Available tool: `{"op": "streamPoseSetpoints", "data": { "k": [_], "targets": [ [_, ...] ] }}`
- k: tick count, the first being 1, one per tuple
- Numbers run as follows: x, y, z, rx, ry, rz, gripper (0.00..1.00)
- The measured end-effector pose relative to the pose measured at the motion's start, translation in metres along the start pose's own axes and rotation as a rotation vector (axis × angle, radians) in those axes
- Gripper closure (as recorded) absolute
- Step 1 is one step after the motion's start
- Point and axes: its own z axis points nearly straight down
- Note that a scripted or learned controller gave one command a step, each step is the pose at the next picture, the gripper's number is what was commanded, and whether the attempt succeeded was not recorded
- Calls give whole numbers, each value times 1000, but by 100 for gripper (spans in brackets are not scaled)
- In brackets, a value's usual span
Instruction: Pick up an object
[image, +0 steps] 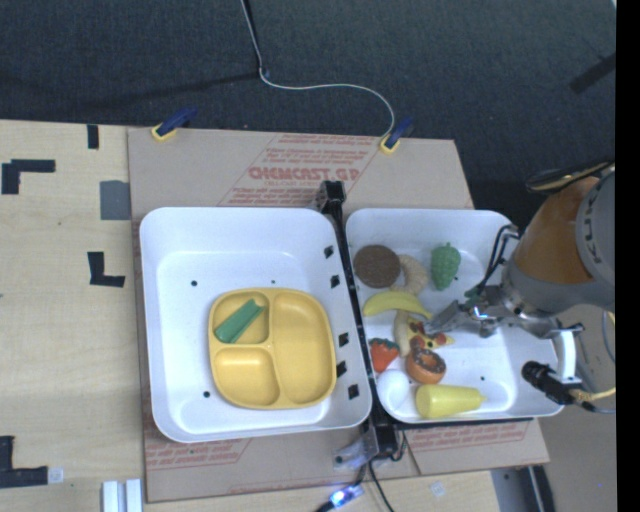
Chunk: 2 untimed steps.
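The right bin (500, 228) holds several toy foods: a brown round cookie (377, 264), a green piece (445, 264), a yellow banana (393, 303), a red piece (384, 353), an orange-red round piece (427, 367) and a pale yellow cone-shaped piece (449, 401). My gripper (437, 322) reaches in from the right and sits low over the middle of this bin, its tip just right of the banana and above the orange-red piece. Nothing shows clearly between its fingers.
The left bin (165, 300) holds a yellow divided plate (290, 350) with a green piece (239, 321) in its upper left compartment. A black divider (345, 290) separates the bins. The grey arm (565, 270) covers the right bin's right side.
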Motion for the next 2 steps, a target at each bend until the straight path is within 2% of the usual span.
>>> {"op": "streamPoseSetpoints", "data": {
  "k": [1, 2],
  "targets": [
    [2, 4, -15, -8, 5, -3, 100],
    [-2, 4, -58, -2, -1, 0, 100]
  ]
}}
